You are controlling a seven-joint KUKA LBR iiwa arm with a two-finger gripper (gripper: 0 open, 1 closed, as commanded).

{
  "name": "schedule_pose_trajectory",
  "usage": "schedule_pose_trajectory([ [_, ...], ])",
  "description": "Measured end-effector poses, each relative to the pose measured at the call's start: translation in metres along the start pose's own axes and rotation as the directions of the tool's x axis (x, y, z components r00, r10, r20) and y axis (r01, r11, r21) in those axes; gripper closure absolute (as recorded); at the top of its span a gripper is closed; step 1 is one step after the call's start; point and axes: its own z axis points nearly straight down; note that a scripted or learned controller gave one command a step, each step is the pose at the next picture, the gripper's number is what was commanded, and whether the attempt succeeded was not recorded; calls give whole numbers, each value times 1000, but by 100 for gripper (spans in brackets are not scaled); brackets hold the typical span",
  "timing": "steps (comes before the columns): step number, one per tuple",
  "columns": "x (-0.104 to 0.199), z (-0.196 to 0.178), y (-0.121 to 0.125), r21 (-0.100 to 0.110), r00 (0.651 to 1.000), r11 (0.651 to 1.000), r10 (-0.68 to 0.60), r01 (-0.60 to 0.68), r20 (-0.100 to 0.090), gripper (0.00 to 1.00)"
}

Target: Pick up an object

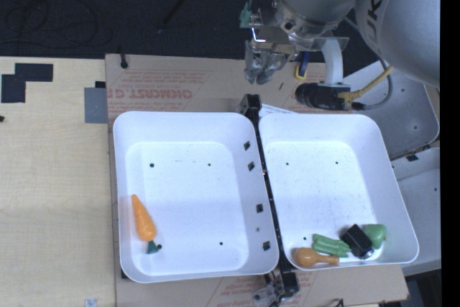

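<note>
Camera view puts your gripper (260, 72) high above the far edge of the bench, over the brown cardboard (187, 86) just behind the seam where the two white bins meet; whether it is open or closed you cannot tell from this angle, and nothing shows in its grasp

You have several things to choose from. The left bin (129, 133) holds a toy carrot (143, 219) lying near its front left corner, well apart from everything else. The right bin (381, 147) holds a cluster in its front right corner: a black block (357, 240) resting against a green piece (375, 232), a green pod (330, 245) just beside it, and an orange pear-shaped toy (313, 257) touching the pod

You look to be at the very start, with the approach not yet begun. Your next move calls for picking a target and bringing the arm forward and down into one bin. The carrot seems the cleaner choice, since it lies alone; the cluster is crowded against the bin wall, so a descent there risks nudging neighbours or catching the rim
</note>
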Motion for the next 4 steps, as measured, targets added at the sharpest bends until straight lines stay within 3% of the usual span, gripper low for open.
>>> schedule_pose_trajectory([
  [1, -74, -15, -19, 10, 1000, 1000, 14, -14, 3, 100],
  [2, -129, 88, -58, 23, 1000, 1000, 16, -16, 4, 100],
  [3, -95, 17, 12, 0, 1000, 1000, 5, -5, 2, 100],
  [4, -138, 57, -35, 16, 1000, 1000, 14, -14, 4, 100],
])
